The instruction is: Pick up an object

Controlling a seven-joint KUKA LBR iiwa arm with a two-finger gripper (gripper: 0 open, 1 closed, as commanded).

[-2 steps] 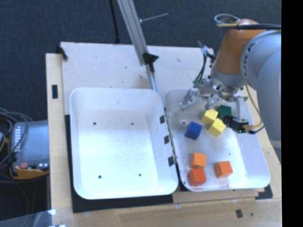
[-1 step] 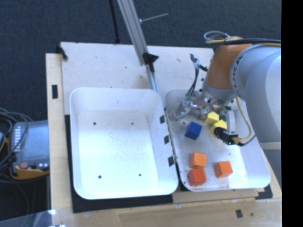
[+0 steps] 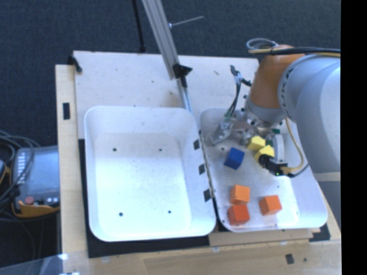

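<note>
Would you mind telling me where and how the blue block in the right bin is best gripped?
Probably from above, closing on two opposite flat sides of the blue block. It lies apart from the orange blocks, so its sides look free, though the gripper and yellow pieces sit close at its upper side.

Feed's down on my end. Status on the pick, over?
Tool low in right white bin, finger state unreadable. Nothing seen held. Blue cube just beside it, yellow blocks under the wrist. Three orange cubes grouped at the near end.
</note>
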